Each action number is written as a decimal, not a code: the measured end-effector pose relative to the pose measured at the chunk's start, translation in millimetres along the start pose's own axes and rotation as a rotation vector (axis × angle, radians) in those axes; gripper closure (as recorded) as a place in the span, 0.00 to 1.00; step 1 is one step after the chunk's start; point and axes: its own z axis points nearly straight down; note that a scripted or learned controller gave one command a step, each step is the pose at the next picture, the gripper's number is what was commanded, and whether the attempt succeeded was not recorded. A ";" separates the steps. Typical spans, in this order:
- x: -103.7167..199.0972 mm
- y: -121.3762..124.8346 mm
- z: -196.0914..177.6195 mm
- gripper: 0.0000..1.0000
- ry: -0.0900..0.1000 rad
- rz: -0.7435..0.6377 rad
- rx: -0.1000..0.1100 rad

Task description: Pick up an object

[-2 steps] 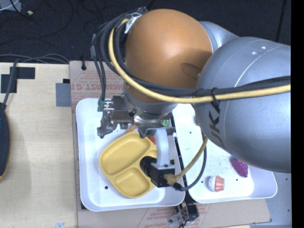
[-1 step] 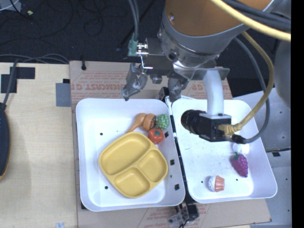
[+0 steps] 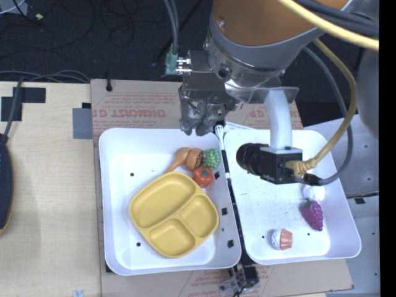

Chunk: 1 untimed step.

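Overhead, the hand (image 3: 199, 124) hangs at the left bin's (image 3: 117, 166) far edge, above the tomato (image 3: 203, 176), grapes (image 3: 211, 158) and a tan piece (image 3: 183, 158) crowded beside the yellow tray (image 3: 173, 213); its grip cannot be told. Likely it is lining up a pick.

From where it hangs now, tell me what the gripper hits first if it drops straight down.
Likely the small cluster of toy food at the back of the left white bin, just under the gripper; depth is unclear from this slant.
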 end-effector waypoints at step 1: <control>1.1 -0.2 -9.0 1.00 -0.002 -0.009 0.005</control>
